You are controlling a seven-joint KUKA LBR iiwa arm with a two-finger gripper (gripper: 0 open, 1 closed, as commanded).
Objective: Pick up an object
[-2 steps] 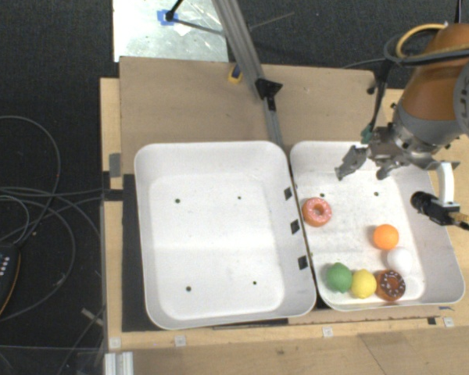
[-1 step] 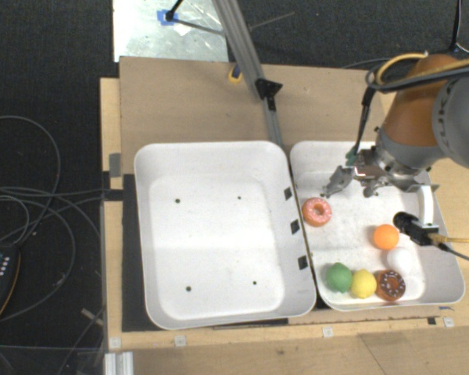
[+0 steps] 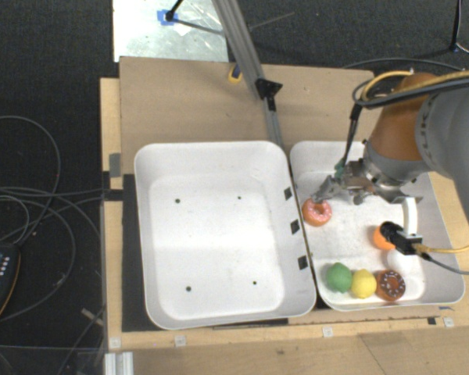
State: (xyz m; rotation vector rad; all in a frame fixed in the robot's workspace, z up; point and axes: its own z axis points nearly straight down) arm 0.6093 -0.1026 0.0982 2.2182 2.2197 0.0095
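Note:
My gripper (image 3: pixel 342 191) hangs over the upper part of the right bin (image 3: pixel 452 286), fingers spread open with nothing between them. A pink frosted donut (image 3: pixel 317 212) lies just below and left of the left fingertip, close to it but apart. An orange object (image 3: pixel 382 238) sits at mid-bin, partly hidden by a black connector on the arm's cable. Along the bin's near edge lie a green ball (image 3: pixel 339 276), a yellow object (image 3: pixel 363 283) and a chocolate donut with sprinkles (image 3: pixel 390 285).
The left bin (image 3: pixel 211 151) stands beside the right one, with black clips along the shared wall. A grey pole (image 3: pixel 246 49) slants in from the top to the bins' far edge. A yellow cable (image 3: pixel 453 250) loops from the arm over the right bin.

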